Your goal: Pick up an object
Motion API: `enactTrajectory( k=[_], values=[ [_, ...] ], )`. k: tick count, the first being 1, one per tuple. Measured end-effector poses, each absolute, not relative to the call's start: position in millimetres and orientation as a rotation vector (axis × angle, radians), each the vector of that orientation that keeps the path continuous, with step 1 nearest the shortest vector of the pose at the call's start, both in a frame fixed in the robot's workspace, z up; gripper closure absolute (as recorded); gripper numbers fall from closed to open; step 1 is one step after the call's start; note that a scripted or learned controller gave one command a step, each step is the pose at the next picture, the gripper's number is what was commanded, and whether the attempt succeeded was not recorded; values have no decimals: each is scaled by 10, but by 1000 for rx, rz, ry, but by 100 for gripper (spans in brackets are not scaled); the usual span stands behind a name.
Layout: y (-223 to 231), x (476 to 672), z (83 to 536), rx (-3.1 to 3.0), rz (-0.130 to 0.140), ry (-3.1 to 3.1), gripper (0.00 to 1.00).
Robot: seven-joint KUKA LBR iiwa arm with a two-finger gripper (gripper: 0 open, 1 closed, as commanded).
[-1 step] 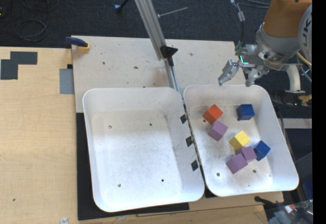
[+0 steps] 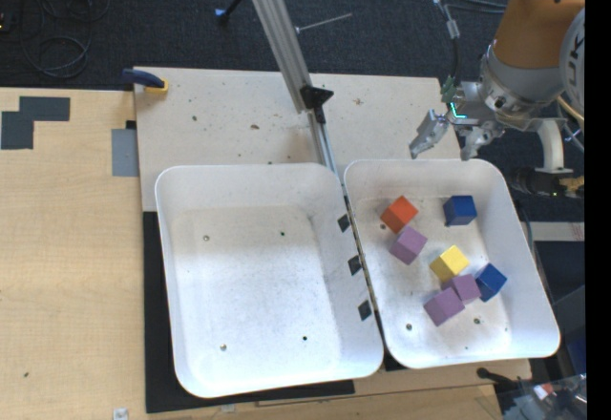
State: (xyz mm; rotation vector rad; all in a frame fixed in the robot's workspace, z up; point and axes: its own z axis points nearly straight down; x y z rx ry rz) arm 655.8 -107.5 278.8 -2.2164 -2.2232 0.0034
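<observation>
the hand (image 2: 447, 134) hovers spread and empty above the far rim of the right bin (image 2: 535, 261), where all seven blocks, the orange block (image 2: 400, 213) included, lie ungrasped; the pick remains undone.

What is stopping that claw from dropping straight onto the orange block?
Nothing visible blocks it. The claw hangs above the far rim of the right bin, with bare bin floor between it and the orange block. A purple block sits close against the orange one's near side, which may crowd a grab.
</observation>
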Motion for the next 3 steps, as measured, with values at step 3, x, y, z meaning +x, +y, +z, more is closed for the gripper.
enactTrajectory(
  k=[3],
  values=[
    [-1004,6537,1080,-2213,10,-2219,0]
  ],
)
